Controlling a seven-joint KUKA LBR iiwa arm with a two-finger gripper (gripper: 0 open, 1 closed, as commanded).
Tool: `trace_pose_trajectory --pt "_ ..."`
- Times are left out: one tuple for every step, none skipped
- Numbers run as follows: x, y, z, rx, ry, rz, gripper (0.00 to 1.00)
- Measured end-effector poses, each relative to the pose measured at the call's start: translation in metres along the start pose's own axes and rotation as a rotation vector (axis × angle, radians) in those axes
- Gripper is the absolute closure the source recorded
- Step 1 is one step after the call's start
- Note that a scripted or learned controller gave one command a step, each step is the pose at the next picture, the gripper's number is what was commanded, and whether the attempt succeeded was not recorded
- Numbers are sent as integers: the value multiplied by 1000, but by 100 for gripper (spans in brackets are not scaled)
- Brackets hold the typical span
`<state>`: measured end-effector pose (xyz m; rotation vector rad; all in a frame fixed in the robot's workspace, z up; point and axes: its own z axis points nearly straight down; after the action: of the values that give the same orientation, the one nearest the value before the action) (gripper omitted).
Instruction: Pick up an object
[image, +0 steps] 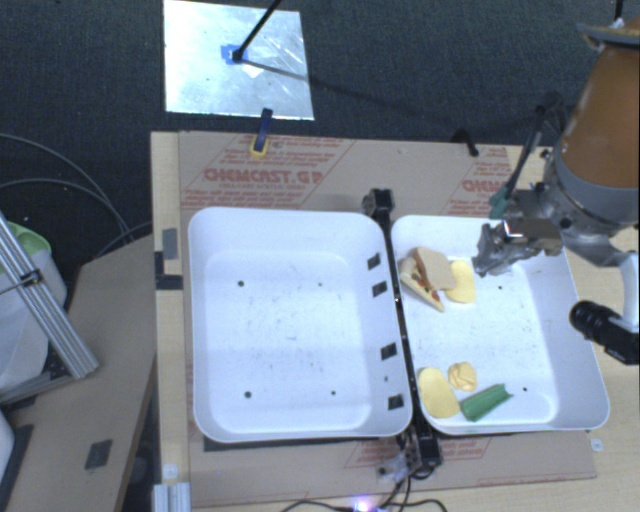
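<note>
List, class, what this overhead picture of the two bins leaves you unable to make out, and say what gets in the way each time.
- Gripper in the camera view: blurred and small, so open or shut cannot be read.
- Arm: cut off by the top and right edges.
- Sandwich-like piece and the yellow and green pieces in the right bin: too small to identify.
- Right bin's floor beneath the gripper: covered by it.

Single fixed camera above, slanted down over both bins (290, 225)
</note>
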<state>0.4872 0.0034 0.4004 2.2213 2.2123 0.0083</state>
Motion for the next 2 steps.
trace_pose_trajectory --pt "40 -1 5 6 2 -11 100" --pt "94 0 -37 2 4 -13 100"
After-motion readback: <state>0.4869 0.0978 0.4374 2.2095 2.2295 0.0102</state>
